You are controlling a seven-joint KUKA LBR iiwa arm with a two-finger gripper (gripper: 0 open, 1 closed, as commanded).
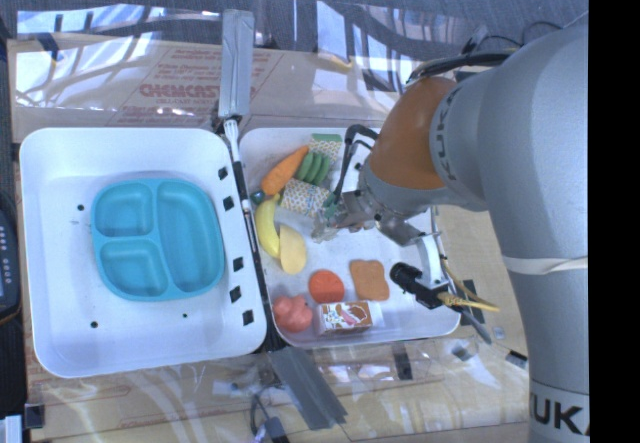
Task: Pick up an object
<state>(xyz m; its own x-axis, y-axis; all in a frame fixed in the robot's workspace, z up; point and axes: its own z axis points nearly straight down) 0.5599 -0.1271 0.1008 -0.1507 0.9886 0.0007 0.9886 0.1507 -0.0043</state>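
The right bin holds several toy foods: a carrot, green pods, a speckled block, a banana, a yellow piece, a red-orange tomato, a pink fruit, a toast slice and a small snack box. My gripper hangs low in the middle of this bin, just right of the speckled block and above the tomato. The wrist hides its fingertips.
The left bin carries a blue three-section plate. A grey divider bar runs between the bins at the back. The arm's large grey body covers the right bin's right side. Black clips sit along the shared bin wall.
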